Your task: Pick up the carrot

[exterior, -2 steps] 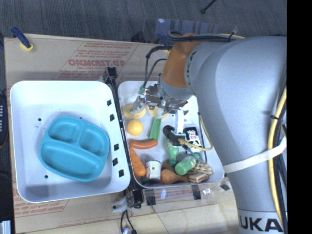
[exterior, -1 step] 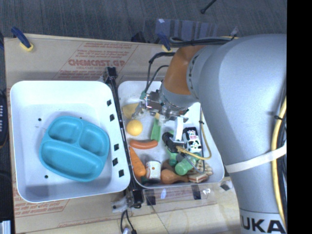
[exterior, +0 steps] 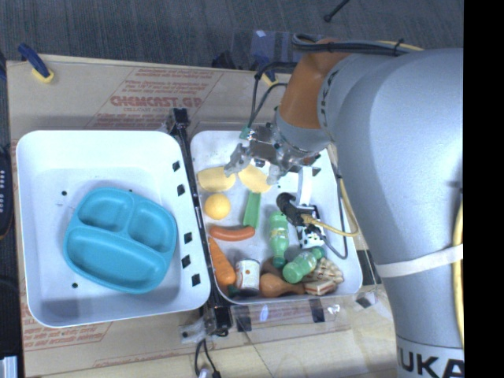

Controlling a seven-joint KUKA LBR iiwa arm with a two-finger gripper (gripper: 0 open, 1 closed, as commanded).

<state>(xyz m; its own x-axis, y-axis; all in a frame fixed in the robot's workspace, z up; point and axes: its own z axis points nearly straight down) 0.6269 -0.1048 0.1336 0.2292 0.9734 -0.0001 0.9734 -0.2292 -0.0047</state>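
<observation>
Two fingers of the gripper [exterior: 253, 166] are seen spread open, empty, above pale yellow food [exterior: 255, 179] near the right bin's [exterior: 351, 252] twelve o'clock edge. The carrot [exterior: 221, 263] is found toward seven o'clock, against the left wall. Jaws should be aligned across its narrow body before descent.

This is a robotics lab, not a home. A large grey industrial arm [exterior: 394, 187] marked KUKA reaches over a desk [exterior: 142, 93] covered with printed protective board. Just beside the arm, two shallow white bins [exterior: 47, 164] are clipped edge to edge with black clamps [exterior: 179, 120]; the nearer holds toy food. Beyond the desk, grey carpet [exterior: 157, 14] lies beneath trailing cables.
</observation>
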